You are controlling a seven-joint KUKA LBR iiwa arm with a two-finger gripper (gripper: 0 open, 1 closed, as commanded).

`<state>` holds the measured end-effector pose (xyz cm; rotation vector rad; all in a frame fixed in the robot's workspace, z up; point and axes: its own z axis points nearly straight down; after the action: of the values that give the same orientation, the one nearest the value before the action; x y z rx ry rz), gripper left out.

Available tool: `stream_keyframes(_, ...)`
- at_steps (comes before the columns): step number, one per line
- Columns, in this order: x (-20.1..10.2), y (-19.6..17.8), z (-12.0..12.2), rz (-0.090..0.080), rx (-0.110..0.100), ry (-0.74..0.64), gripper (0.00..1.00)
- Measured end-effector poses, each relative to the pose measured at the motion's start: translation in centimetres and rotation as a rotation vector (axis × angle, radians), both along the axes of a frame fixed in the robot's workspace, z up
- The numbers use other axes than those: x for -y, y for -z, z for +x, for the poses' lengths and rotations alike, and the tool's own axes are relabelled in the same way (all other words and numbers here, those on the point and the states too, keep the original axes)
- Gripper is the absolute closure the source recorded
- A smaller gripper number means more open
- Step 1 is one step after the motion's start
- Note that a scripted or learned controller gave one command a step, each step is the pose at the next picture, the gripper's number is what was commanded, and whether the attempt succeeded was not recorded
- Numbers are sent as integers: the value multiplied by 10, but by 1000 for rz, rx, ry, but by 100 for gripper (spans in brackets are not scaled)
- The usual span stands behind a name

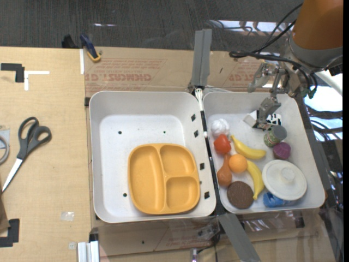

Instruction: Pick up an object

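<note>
**Gripper over the back of the right bin, eleven pickable items below it**

I've got two white bins on screen. The left bin (109, 119) has one thing in it: a yellow plate (147, 179) with three compartments, lying flat towards the front.

Everything to pick is in the right bin (234, 108), and I count eleven items I can make out.
- Along the left wall there is one small white lump (220, 126).
- Just below the lump is one red piece (222, 143).
- Lower down comes one orange ball (238, 163).
- One brownish-orange fruit (224, 175) is pressed against that ball.
- There are two bananas. The upper banana (248, 149) lies slantwise through the middle, and the lower banana (255, 178) curves down between the ball and the white dish.
- One brown disc (240, 194) sits at the front.
- One blue item (272, 200) is at the front too, half tucked under the dish.
- The dish is one white lidded dish (284, 180).
- One purple piece (282, 150) lies just above the dish.
- One grey-green can (274, 135) touches the purple piece from behind.

The gripper (267, 119) hangs over the rear of the right bin, right beside that can, with the orange band of the arm up in the corner. From this angle I can't tell whether the pincer is wide or narrow, and I see nothing clearly held in it.

Outside the bins, one pair of scissors (27, 141) lies on the bench at far left.
</note>
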<state>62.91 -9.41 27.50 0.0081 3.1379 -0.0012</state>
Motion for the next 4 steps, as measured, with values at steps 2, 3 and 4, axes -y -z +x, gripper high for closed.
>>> stream_keyframes(2,8,181,-79,1,0,326,0)
stream_keyframes(3,8,171,-77,1,7,324,100)
stream_keyframes(4,61,65,-43,0,2,-108,100)
